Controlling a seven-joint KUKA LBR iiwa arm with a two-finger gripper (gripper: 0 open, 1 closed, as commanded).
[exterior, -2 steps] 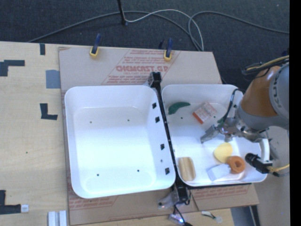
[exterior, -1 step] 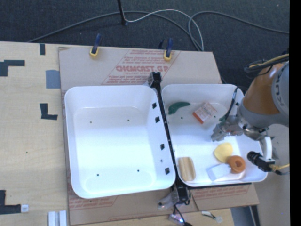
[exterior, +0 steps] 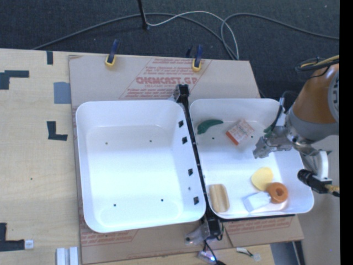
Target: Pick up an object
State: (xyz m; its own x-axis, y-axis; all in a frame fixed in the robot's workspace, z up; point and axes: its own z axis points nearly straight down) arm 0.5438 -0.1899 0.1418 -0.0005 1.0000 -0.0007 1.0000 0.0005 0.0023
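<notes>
The right bin [exterior: 220,162] holds several small objects. A green curved piece [exterior: 209,126] lies near its back left, with a small orange-and-white box [exterior: 241,132] beside it. A yellow disc [exterior: 262,177], an orange ring [exterior: 277,192] and a white block [exterior: 256,201] cluster at the front right. A tan block [exterior: 219,197] lies at the front left. My gripper [exterior: 265,148] hangs low over the right side of this bin, just right of the box and above the yellow disc. I see nothing held in it.
The left bin [exterior: 88,148] stands beside the right one, with a black divider [exterior: 190,153] between them. Both rest on a cardboard sheet [exterior: 160,79] clamped at the back. The arm's grey and orange body [exterior: 314,109] overhangs the right bin's right rim.
</notes>
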